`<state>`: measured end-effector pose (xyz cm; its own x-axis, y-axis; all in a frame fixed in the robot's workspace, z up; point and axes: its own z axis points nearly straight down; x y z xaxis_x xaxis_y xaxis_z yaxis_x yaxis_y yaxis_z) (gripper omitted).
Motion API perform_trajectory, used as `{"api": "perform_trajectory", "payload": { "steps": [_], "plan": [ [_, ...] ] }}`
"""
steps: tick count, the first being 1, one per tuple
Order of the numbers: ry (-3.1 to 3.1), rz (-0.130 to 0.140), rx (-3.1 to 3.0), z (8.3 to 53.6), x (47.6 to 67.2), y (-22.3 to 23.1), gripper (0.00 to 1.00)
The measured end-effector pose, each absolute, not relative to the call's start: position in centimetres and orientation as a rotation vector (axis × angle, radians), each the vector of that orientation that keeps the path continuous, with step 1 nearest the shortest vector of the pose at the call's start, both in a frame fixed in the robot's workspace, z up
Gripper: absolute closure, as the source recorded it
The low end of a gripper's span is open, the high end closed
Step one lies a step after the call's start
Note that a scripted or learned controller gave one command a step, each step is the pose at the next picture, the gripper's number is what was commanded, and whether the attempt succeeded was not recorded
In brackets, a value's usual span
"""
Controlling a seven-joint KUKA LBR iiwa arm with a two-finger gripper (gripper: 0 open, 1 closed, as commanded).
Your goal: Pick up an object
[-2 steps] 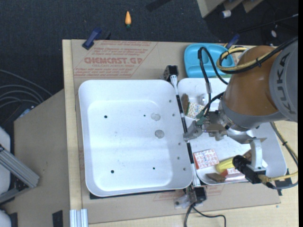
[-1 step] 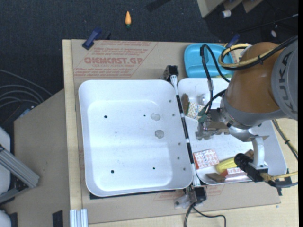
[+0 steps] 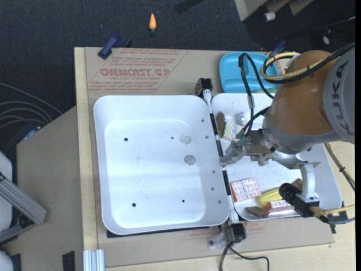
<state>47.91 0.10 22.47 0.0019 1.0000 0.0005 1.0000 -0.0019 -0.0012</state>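
— Where is the arm right now?

— The grey arm with the orange band (image 3: 302, 89) reaches in from the right and hangs over the right-hand shallow white bin (image 3: 330, 176). Its hand (image 3: 236, 149) sits low near that bin's left wall, just beside the divide between the two bins.

— Is the hand clenched on anything?

— I cannot tell. The wrist covers most of it, and what pokes out at the left is a blurred mix of metal and cable. Nothing shows plainly between the tips.

— What lies in the right bin, then?

— A small patterned packet with pale speckles (image 3: 231, 131) is just above the hand, close to the bin's left wall. Nearer the front edge lies a flat white card printed with red squares (image 3: 244, 189). To its right is a yellow, stick-shaped item (image 3: 269, 196), and below that a brownish wrapped piece (image 3: 271, 209), perhaps a snack bar, though the view is too soft to be sure. These three lie near one another in the bin's front corner.

— And the other bin?

— The left-hand shallow white bin (image 3: 113, 151) shows two faint grey round marks (image 3: 187, 150) near its middle right, and a few dark dots.

— Anything else on the desk?

— The pale wooden desk (image 3: 141, 72) carries red lettering behind the left bin. A light blue plastic tray (image 3: 237, 72) rests behind the right bin, partly under the arm. A small blue object (image 3: 109, 46) sits at the desk's far left corner.
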Motion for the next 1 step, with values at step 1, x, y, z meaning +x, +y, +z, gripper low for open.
{"api": "perform_trajectory", "payload": {
  "steps": [1],
  "plan": [
    [-2.221,0.000,-2.224,24.00,47.92,-5.79,0.00]
  ]
}}
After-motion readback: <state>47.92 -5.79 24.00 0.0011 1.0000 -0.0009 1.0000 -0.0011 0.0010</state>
